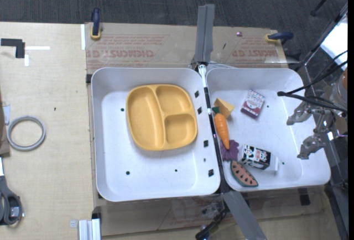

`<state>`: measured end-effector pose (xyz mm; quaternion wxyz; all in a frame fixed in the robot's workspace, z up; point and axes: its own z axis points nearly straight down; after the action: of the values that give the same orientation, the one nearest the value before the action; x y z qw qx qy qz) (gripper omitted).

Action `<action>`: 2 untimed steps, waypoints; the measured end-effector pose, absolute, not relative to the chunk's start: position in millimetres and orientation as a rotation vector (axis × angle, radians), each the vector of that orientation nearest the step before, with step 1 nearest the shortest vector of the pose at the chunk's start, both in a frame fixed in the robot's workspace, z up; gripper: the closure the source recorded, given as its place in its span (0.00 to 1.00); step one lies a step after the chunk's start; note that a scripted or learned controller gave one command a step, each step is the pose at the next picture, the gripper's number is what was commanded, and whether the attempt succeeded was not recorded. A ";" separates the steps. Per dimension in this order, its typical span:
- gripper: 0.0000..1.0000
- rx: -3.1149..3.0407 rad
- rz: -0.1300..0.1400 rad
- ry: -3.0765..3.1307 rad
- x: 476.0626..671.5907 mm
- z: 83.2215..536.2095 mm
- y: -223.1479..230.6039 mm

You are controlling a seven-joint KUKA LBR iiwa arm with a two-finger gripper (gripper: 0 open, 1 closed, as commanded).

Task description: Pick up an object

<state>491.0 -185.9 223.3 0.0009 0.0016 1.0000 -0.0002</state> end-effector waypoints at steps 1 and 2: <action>0.00 0.135 -0.001 3.135 552.5 92.5 -197.2; 0.00 0.305 -0.002 3.121 623.0 93.1 -201.6</action>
<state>623.0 -201.6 93.1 0.0027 0.0971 0.9953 -0.0005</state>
